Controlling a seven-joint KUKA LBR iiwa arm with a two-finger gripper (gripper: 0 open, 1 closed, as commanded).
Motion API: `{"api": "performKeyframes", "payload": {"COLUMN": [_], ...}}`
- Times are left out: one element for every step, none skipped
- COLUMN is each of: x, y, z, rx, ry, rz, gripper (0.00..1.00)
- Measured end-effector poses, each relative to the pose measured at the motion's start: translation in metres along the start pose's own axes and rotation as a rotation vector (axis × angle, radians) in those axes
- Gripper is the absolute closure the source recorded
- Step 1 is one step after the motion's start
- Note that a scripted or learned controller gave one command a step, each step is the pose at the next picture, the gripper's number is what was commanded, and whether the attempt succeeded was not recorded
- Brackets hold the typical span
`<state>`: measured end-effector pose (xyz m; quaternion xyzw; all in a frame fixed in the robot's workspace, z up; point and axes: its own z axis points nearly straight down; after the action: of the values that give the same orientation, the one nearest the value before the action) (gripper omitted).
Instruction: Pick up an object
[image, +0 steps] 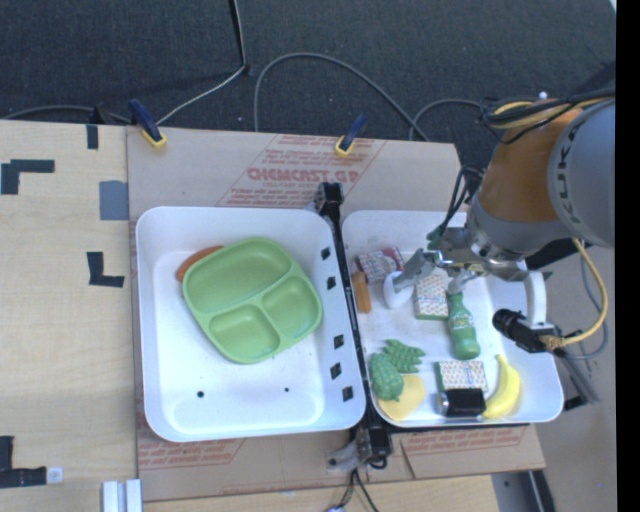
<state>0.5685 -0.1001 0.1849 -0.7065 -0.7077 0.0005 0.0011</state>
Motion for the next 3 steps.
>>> {"api": "performKeyframes", "payload": {"x": [-0.062, -0.076, -0.078], "y": [-0.027, -0.030, -0.029], "z": [0.026, 0.098, 0.088], "rx": [0.000, -0.005, -0.008], "ry": [-0.002, -0.001, -0.005], "rz": [0.002, 0.001, 0.001], "gripper": [0.00, 0.00, 1.00]}}
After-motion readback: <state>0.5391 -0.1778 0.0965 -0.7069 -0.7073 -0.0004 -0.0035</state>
